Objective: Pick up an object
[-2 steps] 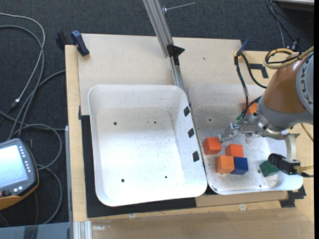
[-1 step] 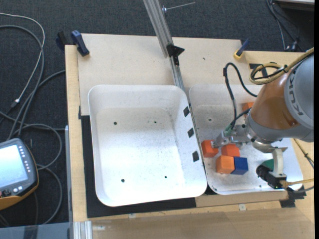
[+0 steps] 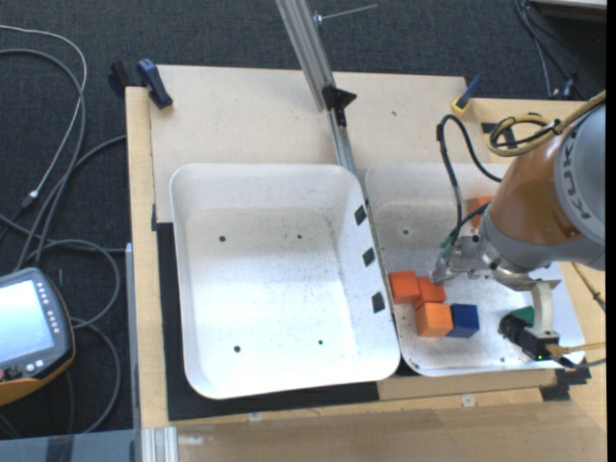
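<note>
Your targets: orange block (image 3: 405,286), second orange block (image 3: 434,319), blue block (image 3: 464,320), clustered in right bin (image 3: 423,361) close beside divider wall. Likely light, rigid, flat-sided; take opposite flat faces. Gripper (image 3: 450,266) low, just right of upper orange block; grip state cannot tell. Blocks touching, wall near: little side room. Open floor lies away from divider.

Bright, even overhead light; soft shadows; white bins (image 3: 260,186) slightly washed out; focus fairly sharp.
</note>
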{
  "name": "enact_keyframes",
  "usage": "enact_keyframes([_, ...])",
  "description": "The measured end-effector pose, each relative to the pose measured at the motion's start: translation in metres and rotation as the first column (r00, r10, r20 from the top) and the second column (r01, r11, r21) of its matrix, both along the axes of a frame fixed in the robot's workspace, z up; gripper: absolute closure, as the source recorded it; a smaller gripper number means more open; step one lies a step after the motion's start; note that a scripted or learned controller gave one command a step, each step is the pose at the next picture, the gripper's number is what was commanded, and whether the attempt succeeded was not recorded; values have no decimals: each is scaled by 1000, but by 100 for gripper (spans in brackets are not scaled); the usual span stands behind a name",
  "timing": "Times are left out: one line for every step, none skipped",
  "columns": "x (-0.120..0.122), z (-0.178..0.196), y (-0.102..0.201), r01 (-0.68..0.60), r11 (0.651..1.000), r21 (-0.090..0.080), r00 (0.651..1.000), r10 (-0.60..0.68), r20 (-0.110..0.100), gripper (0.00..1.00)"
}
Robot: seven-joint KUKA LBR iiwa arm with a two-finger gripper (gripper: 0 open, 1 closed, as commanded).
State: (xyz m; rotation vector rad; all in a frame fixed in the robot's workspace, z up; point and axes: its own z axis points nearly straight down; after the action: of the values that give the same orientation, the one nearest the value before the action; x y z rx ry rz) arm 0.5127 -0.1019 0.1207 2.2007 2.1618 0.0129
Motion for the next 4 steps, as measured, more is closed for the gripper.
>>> enact_keyframes([0,0,-1,1,1000,-2,1000,-1,2,0])
enact_keyframes([-14,-22,-59,-12,999,32,999,14,-48,0])
enact_keyframes([-12,-11,-55,-18,999,34,999,19,-43,100])
enact_keyframes([13,8,15,-21,999,27,999,22,-36,100])
